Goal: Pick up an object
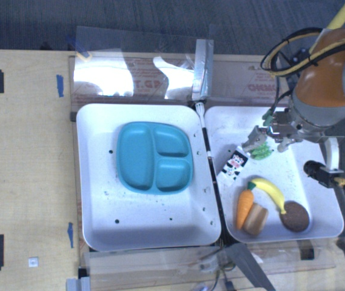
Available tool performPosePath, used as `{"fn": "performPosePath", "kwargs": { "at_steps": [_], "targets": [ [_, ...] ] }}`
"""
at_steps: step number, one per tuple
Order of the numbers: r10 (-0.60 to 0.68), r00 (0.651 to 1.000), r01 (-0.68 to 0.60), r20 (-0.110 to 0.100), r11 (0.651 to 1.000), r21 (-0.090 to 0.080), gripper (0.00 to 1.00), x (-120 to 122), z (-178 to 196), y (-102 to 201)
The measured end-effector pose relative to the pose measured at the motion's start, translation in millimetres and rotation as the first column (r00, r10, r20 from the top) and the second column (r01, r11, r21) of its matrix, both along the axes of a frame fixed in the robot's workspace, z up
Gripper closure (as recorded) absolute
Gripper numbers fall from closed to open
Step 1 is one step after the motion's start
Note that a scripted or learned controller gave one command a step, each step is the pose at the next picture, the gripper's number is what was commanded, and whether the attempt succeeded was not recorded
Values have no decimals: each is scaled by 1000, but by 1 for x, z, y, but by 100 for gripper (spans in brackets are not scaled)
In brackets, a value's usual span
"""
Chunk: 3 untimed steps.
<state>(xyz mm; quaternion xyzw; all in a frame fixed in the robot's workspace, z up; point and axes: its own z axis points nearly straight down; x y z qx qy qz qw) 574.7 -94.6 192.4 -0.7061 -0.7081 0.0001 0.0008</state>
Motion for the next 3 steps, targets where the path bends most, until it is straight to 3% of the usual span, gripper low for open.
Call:
{"fn": "performPosePath", "kwargs": {
  "at_steps": [1, 2, 3],
  "targets": [
    [-104, 994, 104, 14, 995, 0, 0, 47, -94, -8],
    [-206, 978, 206, 29, 979, 0, 0, 27, -96, -3],
    [-209, 978, 209, 28, 978, 0, 0, -4, -97, -3]
  ]
}}
